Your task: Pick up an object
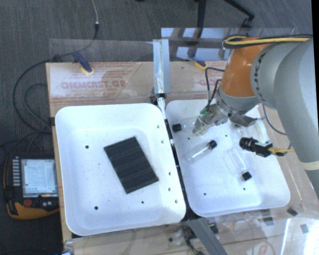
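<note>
In the left bin a black ridged rectangular pad lies flat, turned at a slant. The right bin holds a clear tube with a black cap near its middle, a second clear tube with a black end piece further right, and a small black cap by the left wall. My gripper hangs low over the far part of the right bin, just above the capped tube and right of the small cap. Nothing shows between its tips.
A raised rim divides the two bins. An upright metal post stands behind them. The grey arm with its orange band covers the right bin's far right corner. A handheld pendant lies left of the bench.
</note>
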Controlling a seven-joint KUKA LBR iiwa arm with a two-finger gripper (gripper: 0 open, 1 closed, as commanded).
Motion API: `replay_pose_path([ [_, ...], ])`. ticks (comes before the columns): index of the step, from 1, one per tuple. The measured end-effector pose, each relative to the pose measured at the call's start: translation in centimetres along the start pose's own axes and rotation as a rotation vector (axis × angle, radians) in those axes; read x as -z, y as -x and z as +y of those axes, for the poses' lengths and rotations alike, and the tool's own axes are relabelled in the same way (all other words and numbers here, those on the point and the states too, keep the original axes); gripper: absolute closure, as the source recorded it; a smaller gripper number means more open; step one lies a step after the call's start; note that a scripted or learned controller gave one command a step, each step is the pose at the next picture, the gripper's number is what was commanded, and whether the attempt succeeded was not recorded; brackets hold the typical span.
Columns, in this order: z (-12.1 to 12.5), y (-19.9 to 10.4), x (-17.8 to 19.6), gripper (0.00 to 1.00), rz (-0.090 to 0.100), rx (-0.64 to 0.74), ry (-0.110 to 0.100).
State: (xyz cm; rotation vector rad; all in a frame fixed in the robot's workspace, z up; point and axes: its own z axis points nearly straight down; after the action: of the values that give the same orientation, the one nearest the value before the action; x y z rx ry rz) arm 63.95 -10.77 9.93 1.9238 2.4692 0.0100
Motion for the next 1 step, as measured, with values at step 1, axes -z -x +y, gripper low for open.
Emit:
replay_pose_path([
  [1, -0.01, 0.01, -0.01, 0.0, 0.0, 0.0, 0.0],
])
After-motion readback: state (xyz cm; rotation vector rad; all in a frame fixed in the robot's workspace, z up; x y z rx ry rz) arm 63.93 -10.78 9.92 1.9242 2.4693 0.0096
